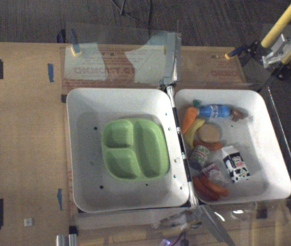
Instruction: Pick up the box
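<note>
arm — cut off at top-right edge | sausages — perhaps partly under a wrapper

Wooden bench on dark carpeted floor.

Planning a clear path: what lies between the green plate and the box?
In the camera view, the bins' adjoining walls and a small can lie between the green plate and the box.

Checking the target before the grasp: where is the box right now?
The box lies in the right bin, toward its lower middle, just right of the can and above the sausages.
</note>
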You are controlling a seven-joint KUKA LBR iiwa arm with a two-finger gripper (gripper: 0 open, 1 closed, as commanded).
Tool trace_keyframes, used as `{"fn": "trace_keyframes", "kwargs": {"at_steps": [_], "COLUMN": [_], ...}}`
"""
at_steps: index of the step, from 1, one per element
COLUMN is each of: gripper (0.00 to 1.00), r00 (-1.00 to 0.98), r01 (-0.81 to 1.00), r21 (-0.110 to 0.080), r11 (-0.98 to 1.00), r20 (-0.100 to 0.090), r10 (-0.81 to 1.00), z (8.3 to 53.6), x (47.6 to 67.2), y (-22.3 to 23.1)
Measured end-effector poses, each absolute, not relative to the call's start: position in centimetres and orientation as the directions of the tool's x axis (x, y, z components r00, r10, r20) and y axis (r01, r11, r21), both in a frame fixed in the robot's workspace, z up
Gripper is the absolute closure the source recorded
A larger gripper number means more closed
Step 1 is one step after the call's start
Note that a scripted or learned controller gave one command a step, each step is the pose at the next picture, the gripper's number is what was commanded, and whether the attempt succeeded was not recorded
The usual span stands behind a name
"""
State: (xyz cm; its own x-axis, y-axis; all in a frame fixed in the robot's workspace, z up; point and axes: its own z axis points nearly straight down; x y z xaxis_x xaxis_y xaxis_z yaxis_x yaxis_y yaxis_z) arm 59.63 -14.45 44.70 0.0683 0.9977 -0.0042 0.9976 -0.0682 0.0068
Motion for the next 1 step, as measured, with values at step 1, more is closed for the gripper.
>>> {"fn": "trace_keyframes", "kwargs": {"at_steps": [1], "gripper": [0.0], "r00": [-0.03], "r01": [1.0], "r21": [0.001], "r11": [0.03], "r20": [0.0], "r10": [1.0], "z": [30.91], "x": [56.82], "y": [-13.4]}}
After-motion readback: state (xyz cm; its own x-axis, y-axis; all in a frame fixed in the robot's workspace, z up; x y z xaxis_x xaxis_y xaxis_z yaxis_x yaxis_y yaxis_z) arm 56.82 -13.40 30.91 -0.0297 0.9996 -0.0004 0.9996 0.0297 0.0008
